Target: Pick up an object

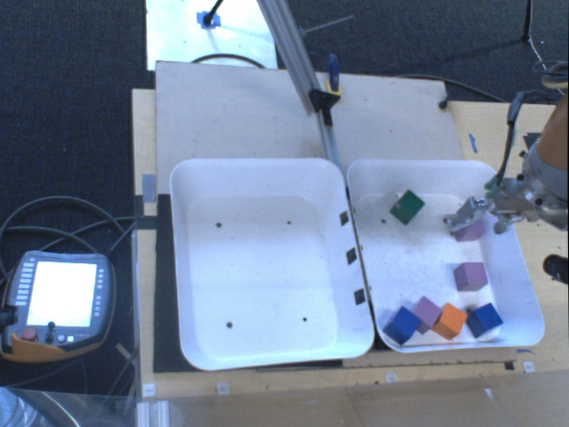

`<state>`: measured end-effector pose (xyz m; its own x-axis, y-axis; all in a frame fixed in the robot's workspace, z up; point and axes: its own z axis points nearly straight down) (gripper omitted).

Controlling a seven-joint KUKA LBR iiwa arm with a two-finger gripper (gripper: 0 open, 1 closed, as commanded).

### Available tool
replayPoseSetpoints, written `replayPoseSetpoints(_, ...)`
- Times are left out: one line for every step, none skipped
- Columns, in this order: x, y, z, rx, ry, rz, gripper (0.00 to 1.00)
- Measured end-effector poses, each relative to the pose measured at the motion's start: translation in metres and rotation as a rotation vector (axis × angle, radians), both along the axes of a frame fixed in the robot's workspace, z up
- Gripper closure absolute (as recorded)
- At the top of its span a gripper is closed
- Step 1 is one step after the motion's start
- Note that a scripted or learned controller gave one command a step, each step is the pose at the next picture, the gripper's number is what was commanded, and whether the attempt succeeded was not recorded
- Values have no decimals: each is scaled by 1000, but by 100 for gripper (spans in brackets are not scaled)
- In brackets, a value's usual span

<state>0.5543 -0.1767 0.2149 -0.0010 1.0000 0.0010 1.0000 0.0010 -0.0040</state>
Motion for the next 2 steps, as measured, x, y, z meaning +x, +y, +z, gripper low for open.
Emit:
replayPoseSetpoints(-2,6,-44,1,-1,1,0)
replayPoseSetpoints(1,4,-106,0,0,2,0)
